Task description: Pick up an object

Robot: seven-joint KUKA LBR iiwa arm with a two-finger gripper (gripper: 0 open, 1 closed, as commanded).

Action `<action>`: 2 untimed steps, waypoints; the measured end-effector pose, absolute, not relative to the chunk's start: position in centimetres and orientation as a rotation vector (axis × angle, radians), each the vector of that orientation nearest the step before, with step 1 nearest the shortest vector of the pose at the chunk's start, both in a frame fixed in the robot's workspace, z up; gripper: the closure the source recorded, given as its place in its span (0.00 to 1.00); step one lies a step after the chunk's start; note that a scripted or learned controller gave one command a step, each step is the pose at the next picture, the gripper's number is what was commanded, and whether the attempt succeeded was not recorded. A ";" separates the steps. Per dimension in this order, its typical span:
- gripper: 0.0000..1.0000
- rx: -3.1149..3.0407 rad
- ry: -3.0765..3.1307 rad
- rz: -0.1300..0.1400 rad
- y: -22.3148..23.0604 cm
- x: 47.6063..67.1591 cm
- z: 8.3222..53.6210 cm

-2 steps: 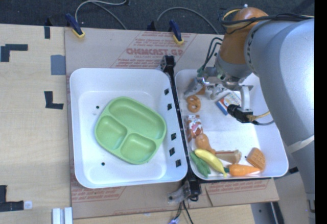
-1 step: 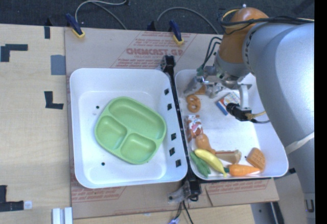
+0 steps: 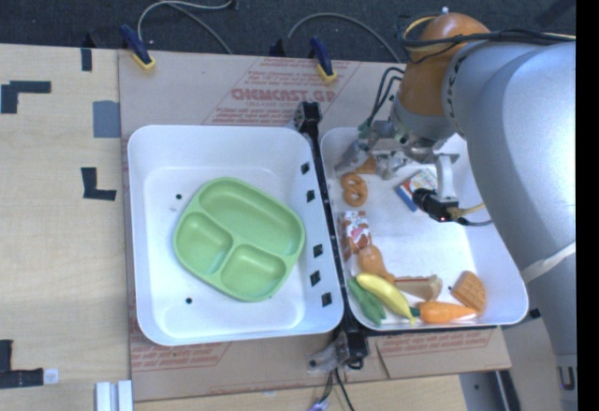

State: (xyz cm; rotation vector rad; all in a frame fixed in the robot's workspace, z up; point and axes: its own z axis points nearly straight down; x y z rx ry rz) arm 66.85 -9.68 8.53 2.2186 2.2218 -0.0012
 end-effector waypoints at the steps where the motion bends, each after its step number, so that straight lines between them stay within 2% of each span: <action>1: 0.00 2.218 2.222 0.000 -10.3 66.9 8.5; 2: 0.00 2.218 2.221 -0.001 -9.4 66.9 8.5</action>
